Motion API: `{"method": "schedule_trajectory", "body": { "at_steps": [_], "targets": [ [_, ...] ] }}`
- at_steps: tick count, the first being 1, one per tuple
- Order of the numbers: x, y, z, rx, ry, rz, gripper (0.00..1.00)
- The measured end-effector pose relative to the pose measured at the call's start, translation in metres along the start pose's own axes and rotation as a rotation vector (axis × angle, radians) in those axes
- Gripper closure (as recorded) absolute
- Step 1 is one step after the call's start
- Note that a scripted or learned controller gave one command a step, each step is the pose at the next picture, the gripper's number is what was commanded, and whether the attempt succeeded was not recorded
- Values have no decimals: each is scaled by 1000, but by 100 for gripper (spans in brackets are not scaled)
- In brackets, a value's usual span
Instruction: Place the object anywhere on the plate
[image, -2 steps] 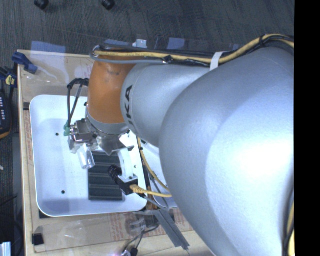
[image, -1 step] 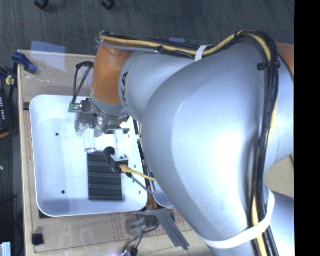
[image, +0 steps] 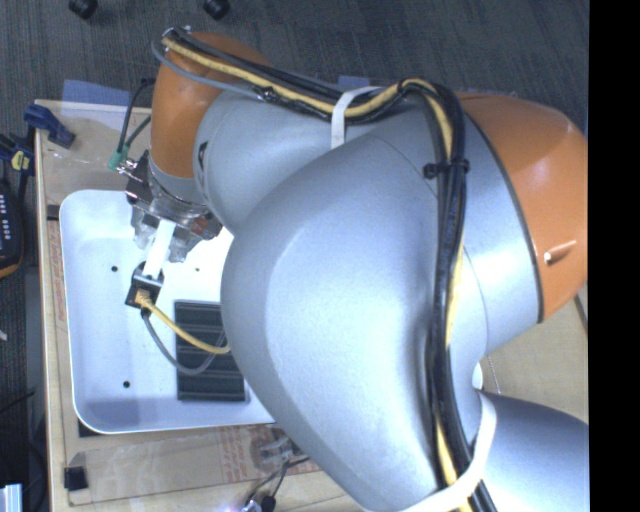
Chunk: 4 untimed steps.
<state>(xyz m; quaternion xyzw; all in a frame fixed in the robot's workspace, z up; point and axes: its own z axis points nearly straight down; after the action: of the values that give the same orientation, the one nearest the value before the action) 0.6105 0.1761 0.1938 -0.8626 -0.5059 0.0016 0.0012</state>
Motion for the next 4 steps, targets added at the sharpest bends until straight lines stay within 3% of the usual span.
{"method": "schedule_trajectory", "body": {
  "at_steps": [1, 2, 3, 4],
  "targets": [
    [10, 43, -37, -2, 2, -285, 100],
    [31, 34, -40, -3, 2, -601, 100],
    [41, 19, -24, 0, -1, -1124, 100],
    [-23, -69, 17, 1, -3, -1338, 100]
  ]
}}
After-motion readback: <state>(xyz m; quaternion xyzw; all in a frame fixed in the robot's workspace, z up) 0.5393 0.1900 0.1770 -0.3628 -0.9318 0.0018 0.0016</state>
